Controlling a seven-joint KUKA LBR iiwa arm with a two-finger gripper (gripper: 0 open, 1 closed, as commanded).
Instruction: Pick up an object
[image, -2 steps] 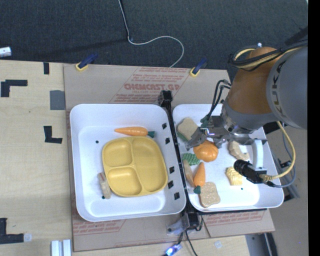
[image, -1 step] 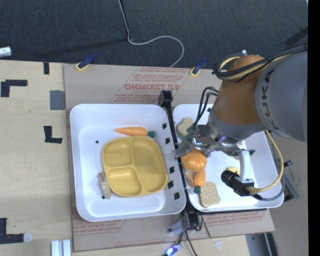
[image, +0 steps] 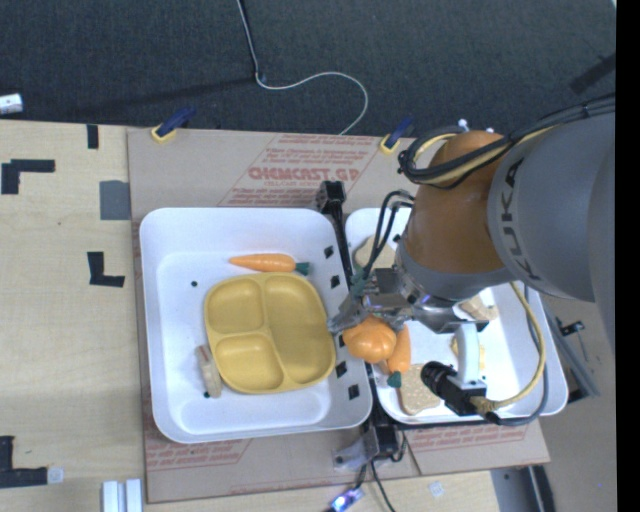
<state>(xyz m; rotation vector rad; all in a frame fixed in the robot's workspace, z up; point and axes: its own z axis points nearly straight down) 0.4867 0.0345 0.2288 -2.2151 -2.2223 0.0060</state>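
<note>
Because the orange fruit (image: 370, 341) sits on the ridge between the two bins, just under the hand (image: 362, 305), it could roll off if nudged. Whether the hand is spread, cannot tell. Plate (image: 268, 333) lies left.

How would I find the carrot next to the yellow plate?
Look in the left white bin. A yellow divided plate fills its middle, and the carrot lies flat just past the plate's far edge. It is thin, orange and pointed, with a small green end.
</note>
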